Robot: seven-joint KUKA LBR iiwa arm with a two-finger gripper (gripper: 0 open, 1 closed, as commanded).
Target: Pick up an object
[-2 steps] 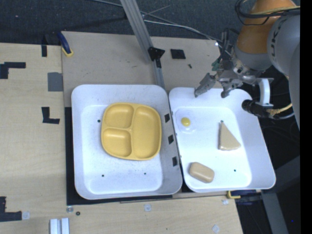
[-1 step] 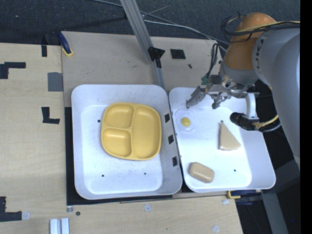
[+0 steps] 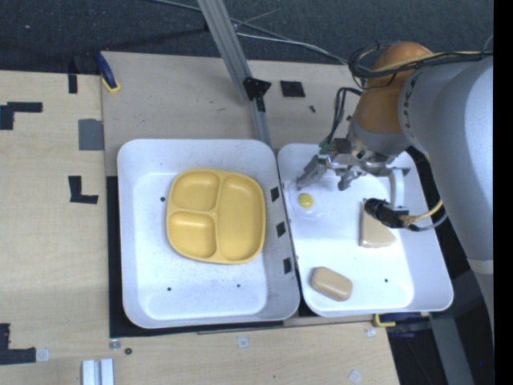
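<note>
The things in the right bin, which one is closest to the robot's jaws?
The small yellow ball. It lies just below the gripper at the bin's upper left, while the tan oval block and the pale wedge lie farther off.

Yellow divided plate [image 3: 216, 216] lay flat in left bin. In right bin: small yellow ball [image 3: 305, 200] (upper left), tan wedge [image 3: 375, 233] mid-right, tan oval block [image 3: 331, 283] near front edge, all apart.

Matt yellow plastic tray [image 3: 216, 216], smooth white bins [image 3: 144, 295]
</note>
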